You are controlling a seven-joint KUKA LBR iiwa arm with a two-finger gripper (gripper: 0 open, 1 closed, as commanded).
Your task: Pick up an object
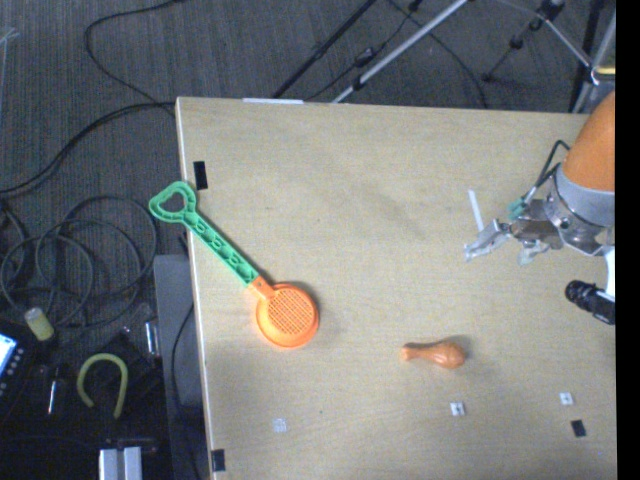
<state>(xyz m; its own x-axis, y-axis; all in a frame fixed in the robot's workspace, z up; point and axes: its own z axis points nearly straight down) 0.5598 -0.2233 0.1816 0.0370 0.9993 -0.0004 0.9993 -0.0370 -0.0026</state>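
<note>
Camera view gives us a slanted look down on a pale wooden tabletop (380,188), with dark carpet, loops of black cable and the legs of a stand beyond its far and left edges.

We see the arm come in from the right, its orange band (605,148) high at the frame's edge and the grey wrist just below it. The end effector (505,246) points leftward, low over the right part of the tabletop. Its pale fingers (484,245) look spread apart, one tip reaching out to the left and the other lying lower and nearer the wrist, and we see nothing between them. A thin white stick (474,208) stands just above and to the left of the fingers (whether it belongs to the tool or is a loose thing we cannot tell).

Two things lie on the surface that could be picked. A toy strainer (285,315) lies at the left side: its round orange mesh head rests flat on the wood, while its green handle (210,236) runs up and to the left, so that the looped end hangs out past the tabletop's left edge. A small orange pear-shaped object (436,353) lies on its side toward the near middle, its narrow end pointing left. It is below and to the left of the end effector, apart from it, and well apart from the strainer.

A few small black and white markers (457,408) dot the near right part of the surface.
</note>
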